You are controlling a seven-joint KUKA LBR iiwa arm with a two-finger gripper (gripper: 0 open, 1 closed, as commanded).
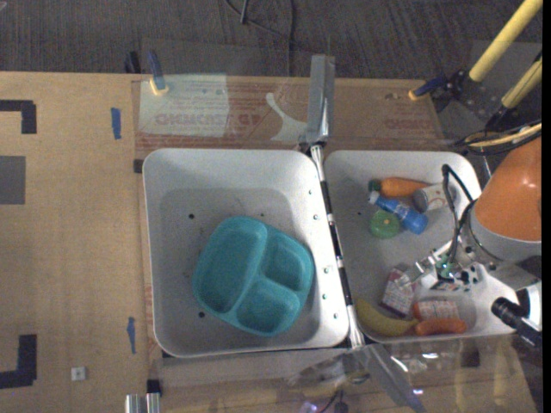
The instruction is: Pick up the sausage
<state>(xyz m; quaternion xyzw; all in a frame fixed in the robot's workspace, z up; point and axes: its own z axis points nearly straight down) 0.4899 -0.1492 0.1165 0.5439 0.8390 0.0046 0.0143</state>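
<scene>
Sausage (441, 326) lies flat at the near edge of the right bin (344, 222), reddish-orange, long axis running left-right, just right of the banana (383, 319) and touching or nearly touching it. A small printed packet (398, 291) sits just beyond them, and a second labelled packet (439, 307) seems to lie partly on the sausage's far side, so the target is crowded into the near wall.

Arm (514, 200) comes in from the right, orange band over the bin's right side. Pincer (449, 269) hangs above the near-right clutter, a little beyond the sausage, wiring and metal bits blocking the tips; cannot tell whether it's wide or narrow. Nothing seen between the tips.

Far end of the right bin: carrot (405, 187), blue bottle (401, 212), green round lid (386, 224), grey cylinder (425, 198), well apart from the target. Left bin (172, 188) has a teal divided plate (252, 275) near its middle, both bins on the wooden tabletop (69, 231).

Judgement: approach stage, pick not yet made. Wall and neighbours leave little room, so the grasp likely has to pinch across the short width.
</scene>
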